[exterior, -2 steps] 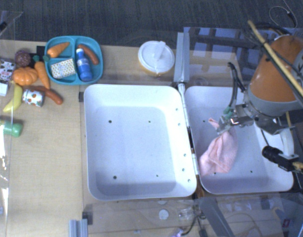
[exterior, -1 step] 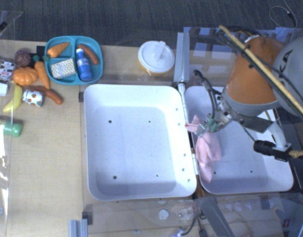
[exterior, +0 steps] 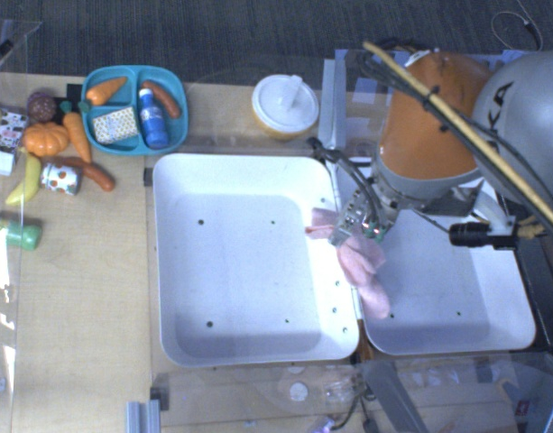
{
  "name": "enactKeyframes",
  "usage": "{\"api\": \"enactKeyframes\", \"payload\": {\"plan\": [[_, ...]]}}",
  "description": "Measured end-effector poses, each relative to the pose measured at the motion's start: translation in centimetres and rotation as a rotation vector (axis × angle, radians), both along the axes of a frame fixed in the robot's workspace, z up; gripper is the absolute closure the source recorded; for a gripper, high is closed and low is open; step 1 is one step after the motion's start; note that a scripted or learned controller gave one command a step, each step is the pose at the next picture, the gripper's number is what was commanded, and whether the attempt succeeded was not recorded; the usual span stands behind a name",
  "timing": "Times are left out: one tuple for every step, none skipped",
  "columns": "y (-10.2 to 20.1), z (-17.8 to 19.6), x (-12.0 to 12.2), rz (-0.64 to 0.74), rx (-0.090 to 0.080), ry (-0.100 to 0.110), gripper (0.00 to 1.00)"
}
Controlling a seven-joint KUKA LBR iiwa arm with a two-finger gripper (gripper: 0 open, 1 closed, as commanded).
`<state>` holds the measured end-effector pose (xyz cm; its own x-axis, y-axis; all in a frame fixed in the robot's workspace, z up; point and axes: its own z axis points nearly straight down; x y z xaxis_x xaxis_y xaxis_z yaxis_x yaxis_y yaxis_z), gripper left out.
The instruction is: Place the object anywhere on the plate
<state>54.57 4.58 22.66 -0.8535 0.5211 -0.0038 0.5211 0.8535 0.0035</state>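
Pink cloth hangs from hand, fingers clamped on it, long axis down-right.

The grey arm reaches in from the right, orange band above its wrist, tool pointing down.

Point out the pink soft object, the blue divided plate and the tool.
Pink soft floppy object (exterior: 366,273): camera view, its middle.
Blue divided plastic plate (exterior: 172,84): camera view, right rim.
Tool (exterior: 359,225): camera view, fingertip end.
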Motion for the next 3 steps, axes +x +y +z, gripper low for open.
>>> {"api": "enactKeyframes", "payload": {"plan": [[5.1, -0.7, 0.1, 0.402, -0.001, -0.001, 1.00], [10.2, 0.1, 0.1, 0.552, -0.001, -0.003, 1.00], [15.3, -0.1, 1.6, 0.555, 0.000, -0.002, 1.00]]}}
